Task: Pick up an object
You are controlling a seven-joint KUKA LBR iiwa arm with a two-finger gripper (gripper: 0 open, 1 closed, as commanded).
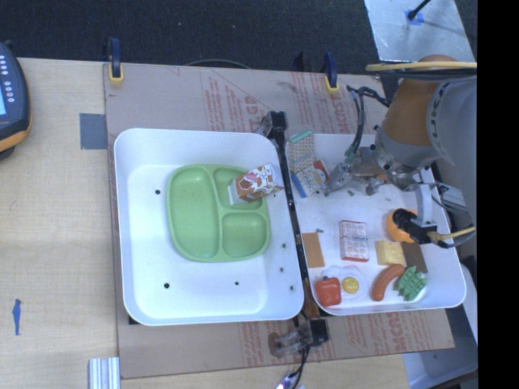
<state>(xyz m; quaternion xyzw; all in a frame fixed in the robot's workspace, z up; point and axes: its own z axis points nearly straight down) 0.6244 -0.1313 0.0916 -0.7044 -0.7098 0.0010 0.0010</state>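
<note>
Over at the right bin's far edge: gripper [353, 177] hangs low by the back wall, grey arm [422, 124] coming in from the right
Fingers: can't tell how wide they're spread, nothing visibly between them
Right bin [454, 298]: red-and-white packet [353, 241] mid-floor, toy pepper [327, 291], sausage [387, 282] and green veg [412, 283] along the near edge
Left bin [130, 217]: green divided plate [207, 211] in the middle, small carton [255, 184] at the plate's far right corner

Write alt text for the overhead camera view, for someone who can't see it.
A grey robot arm reaches from the right over the right white bin of small toy foods. The left white bin holds a green divided plate with a small carton on its edge.
</note>
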